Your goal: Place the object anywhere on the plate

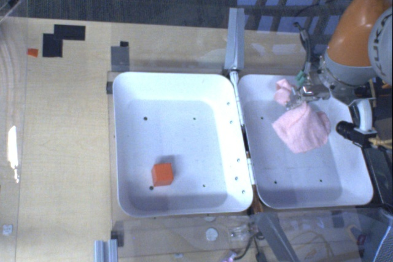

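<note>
A small orange cube (163,174) lies on the floor of the left bin (129,132), near its front. Over the back of the right bin (350,187), my gripper (306,94) is shut on a pink, soft-looking object (302,127). That object narrows to a point at the gripper and fans out below it toward the bin's middle. A smaller pink flap (284,92) sticks out to the gripper's left. The wrist hides the fingertips themselves.
A raised metal divider (236,46) runs between the two bins at the back. The arm's orange band (359,24) and grey wrist hang over the right bin's back right corner. Black and orange markers (58,40) lie on the bench at far left.
</note>
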